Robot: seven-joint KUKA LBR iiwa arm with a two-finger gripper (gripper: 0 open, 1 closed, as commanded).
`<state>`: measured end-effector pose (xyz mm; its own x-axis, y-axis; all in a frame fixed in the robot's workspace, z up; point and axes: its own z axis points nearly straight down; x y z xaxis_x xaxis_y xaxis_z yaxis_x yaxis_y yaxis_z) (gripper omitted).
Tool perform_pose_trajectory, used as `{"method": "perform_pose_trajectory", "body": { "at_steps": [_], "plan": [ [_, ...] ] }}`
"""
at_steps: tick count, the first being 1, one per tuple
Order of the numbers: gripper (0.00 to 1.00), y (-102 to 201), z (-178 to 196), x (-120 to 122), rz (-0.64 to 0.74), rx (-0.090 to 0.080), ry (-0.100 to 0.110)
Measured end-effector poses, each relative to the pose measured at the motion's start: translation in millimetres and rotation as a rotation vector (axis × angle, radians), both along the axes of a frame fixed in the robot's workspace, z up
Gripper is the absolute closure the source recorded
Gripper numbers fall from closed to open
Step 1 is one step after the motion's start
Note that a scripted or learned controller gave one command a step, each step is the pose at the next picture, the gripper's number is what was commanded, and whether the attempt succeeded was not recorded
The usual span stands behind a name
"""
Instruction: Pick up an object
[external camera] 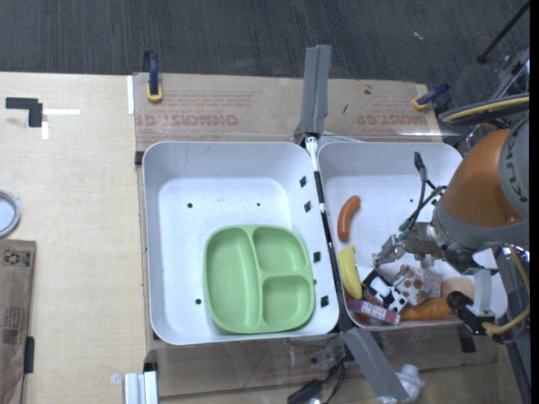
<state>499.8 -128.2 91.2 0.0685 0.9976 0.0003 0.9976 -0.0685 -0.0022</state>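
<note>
My gripper [392,253] hangs low over the right bin [379,162], above a pile of small items at its front. Under and beside it lie a patterned box [414,284] and a black-and-white checkered piece [381,291]. A yellow banana [349,271] lies just left of the gripper. A red sausage [348,216] sits further back and to the left. An orange carrot [426,310] and a maroon packet [375,312] rest by the front wall. I see nothing lifted clear of the pile.
The left bin [168,225] holds a green divided plate [259,278]. A grey post [316,91] rises behind the wall between the bins. The orange-banded arm [488,192] covers the right bin's right side. A beige round item [460,288] lies beneath the arm.
</note>
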Motion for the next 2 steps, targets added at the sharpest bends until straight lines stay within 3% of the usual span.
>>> {"method": "perform_pose_trajectory", "body": {
  "at_steps": [1,2],
  "plan": [
    [0.00,27.8,2.4,-19.1,0.072,-0.006,-0.013],
    [1.00,26.6,10.6,-19.5,0.068,-0.005,-0.010]
  ]
}}
